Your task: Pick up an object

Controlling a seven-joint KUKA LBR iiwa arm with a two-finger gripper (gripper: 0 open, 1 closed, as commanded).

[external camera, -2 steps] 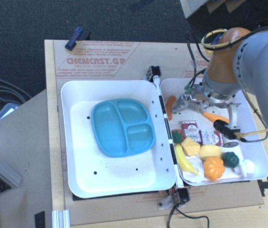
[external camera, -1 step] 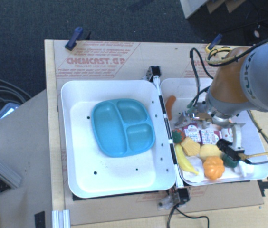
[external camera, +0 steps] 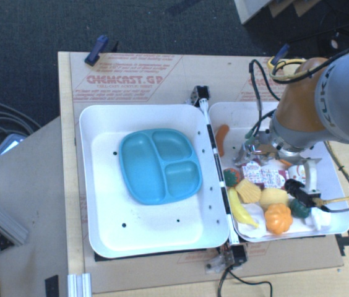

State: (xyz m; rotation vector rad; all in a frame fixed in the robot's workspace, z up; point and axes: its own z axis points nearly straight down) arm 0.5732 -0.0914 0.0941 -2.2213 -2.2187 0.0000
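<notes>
The grey arm reaches low over the right bin, likely to pick something from the pile there, with the gripper just above the toy food. Whether it is spread or pinching anything cannot be told. Well to its left, the left bin holds a blue divided tray, placed apart from the pile. Directly below the gripper lies a printed packet; further toward the near rim sit an orange pumpkin and a banana. An orange carrot lies just left.
</notes>
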